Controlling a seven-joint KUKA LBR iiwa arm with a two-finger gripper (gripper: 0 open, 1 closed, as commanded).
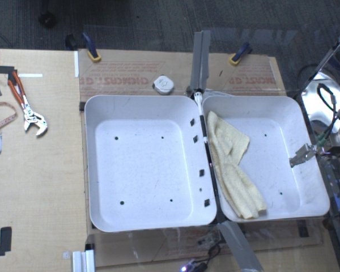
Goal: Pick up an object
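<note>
From above, a cream towel (pixel 233 173) lies crumpled along the right bin's (pixel 272 105) left wall, its long axis running from the bin's far-left corner toward the near edge, slanting slightly right. The gripper (pixel 301 155) hangs over the bin's right wall, apart from the towel; whether it is open I cannot tell. The cardboard (pixel 130 75) behind the left bin (pixel 144 106) carries red, upside-down lettering I cannot read with certainty.

The gripper (pixel 301 155) hangs over the right bin's (pixel 306 118) outer wall. Toward the middle from it, the floor lies bare until the crumpled cream cloth (pixel 232 171), which runs along the far side of that bin against the divider (pixel 204 152). Beyond the divider, the left bin (pixel 93 152) offers open floor all across. The raised rims and the upright grey post (pixel 200 61) behind the bins would block a low sweep.
</note>
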